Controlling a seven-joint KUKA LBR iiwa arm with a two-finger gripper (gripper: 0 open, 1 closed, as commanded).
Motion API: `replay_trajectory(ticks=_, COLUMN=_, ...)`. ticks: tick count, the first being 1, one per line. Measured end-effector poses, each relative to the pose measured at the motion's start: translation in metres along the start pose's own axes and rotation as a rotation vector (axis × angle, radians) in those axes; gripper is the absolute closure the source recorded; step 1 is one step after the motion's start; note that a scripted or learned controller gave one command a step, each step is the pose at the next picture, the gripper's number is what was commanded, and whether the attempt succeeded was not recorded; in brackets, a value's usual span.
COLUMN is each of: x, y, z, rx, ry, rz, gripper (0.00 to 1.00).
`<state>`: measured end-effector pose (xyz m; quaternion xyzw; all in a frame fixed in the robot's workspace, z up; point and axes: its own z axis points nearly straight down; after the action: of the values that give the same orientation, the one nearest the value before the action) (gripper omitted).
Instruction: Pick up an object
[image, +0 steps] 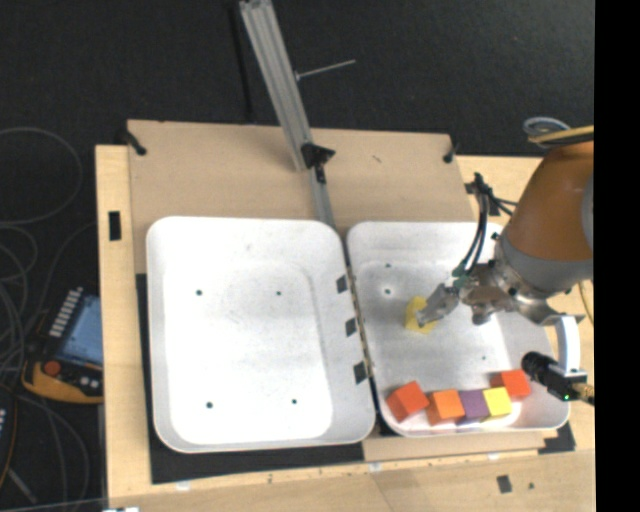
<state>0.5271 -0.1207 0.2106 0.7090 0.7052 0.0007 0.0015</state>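
**Small yellow block under the jaws in the right bin**

A pale wooden counter (250, 170) is seen from above against a dark floor strewn with cables, and two shallow white bins are carried on it side by side. The left bin (250, 330) is set touching the right bin (400, 255) along a hinged seam.

A small yellow block (417, 317) lies near the middle of the right bin, apart from the walls. The jaws (438, 305) are lowered onto it at a slant from the right; how far they are parted, and whether the block is gripped, cannot be told at this size.

The block is judged light, stiff and smooth-faced, so that it may slip or be nudged aside if pinched off-centre. It is best taken across two opposite flat faces, low on its sides.

Along the near wall a row of blocks is packed: an orange block (406, 400), a second orange block (446, 405), a purple block (471, 408), a yellow cube (497, 402) and a red-orange block (516, 383). These lie well apart from the target, and nothing is judged to stand in the way.
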Motion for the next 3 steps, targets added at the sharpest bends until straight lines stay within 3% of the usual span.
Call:
replay_trajectory(ticks=1, x=-0.017, y=0.084, z=0.078, rx=0.002, ry=-0.001, rz=-0.009, gripper=0.00)
replay_trajectory(ticks=2, x=-0.002, y=0.071, z=0.116, rx=0.003, ry=0.000, rz=-0.009, gripper=0.00)
replay_trajectory(ticks=3, x=-0.004, y=0.072, z=0.103, rx=0.000, ry=-0.001, rz=-0.008, gripper=1.00)
